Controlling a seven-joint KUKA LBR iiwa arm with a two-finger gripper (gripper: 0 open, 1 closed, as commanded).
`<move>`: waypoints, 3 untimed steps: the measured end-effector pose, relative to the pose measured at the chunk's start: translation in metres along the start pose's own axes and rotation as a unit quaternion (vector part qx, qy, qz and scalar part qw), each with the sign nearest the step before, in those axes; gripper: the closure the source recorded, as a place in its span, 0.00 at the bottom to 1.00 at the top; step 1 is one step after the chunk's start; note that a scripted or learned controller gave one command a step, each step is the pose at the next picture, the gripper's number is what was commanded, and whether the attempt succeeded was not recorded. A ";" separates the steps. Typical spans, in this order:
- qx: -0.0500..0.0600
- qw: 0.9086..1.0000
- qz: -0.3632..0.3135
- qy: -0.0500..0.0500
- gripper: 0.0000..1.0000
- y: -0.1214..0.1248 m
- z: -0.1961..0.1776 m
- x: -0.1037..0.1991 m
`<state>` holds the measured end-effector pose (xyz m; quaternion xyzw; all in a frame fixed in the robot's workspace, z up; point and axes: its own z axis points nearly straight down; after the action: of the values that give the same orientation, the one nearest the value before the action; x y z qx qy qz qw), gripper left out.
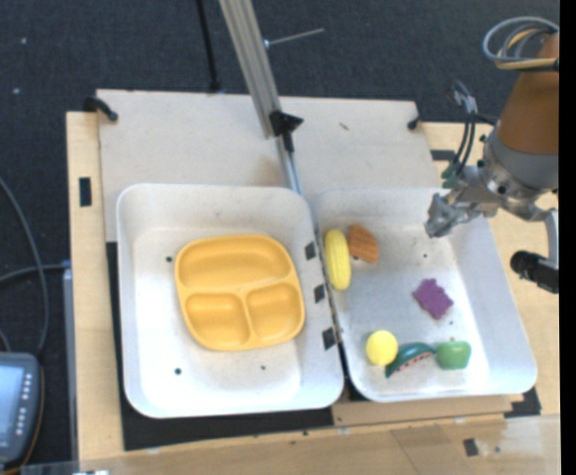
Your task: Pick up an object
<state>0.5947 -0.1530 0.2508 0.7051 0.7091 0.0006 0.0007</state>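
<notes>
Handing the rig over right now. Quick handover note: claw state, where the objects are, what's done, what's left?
Claw: over the upper right of the right bin, nothing visible between its fingers; open or shut not readable.
Right bin contents: yellow corn-like piece and brown piece at the left wall; purple piece mid-bin; yellow ball, teal piece and green apple along the near edge.
Left bin: yellow divided tray.
Done: no pick yet.
Left: grasp and lift one object.
</notes>
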 end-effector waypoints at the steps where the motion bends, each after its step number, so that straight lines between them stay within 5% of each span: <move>1: 0.000 1.000 -0.001 0.001 1.00 -0.001 -0.010 0.055; 3: 0.000 1.000 -0.001 0.001 1.00 0.002 -0.015 0.170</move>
<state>0.5962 0.0167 0.2662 0.7043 0.7099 0.0012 0.0004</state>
